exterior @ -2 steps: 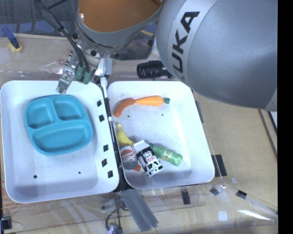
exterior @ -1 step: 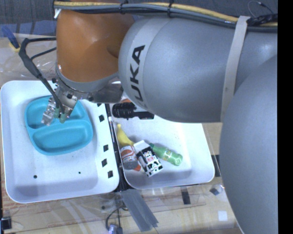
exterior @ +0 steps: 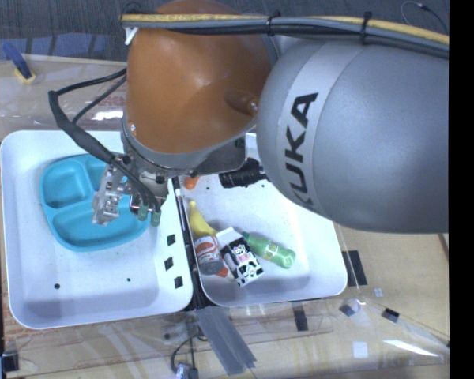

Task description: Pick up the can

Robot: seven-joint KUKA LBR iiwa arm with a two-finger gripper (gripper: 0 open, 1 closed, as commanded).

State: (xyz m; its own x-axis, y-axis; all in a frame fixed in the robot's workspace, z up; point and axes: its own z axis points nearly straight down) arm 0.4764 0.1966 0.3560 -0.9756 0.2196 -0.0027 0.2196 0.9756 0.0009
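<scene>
over the left white bin (exterior: 31,290), my gripper (exterior: 114,200) hangs above the blue sectioned plastic tray (exterior: 75,204), at that tray's right part. whether its fingers are spread or closed, i cannot tell; nothing shows between them. the small red-and-white can (exterior: 209,256) lies on its side in the right white bin (exterior: 316,279), near the divider between the two bins. a yellow banana-shaped toy (exterior: 200,219) lies just behind the can, a black-and-white patterned box (exterior: 243,260) touches its right side, and a green plastic bottle (exterior: 272,250) lies beyond that box. my grey and orange arm (exterior: 300,109) crosses above the back of both bins.
</scene>
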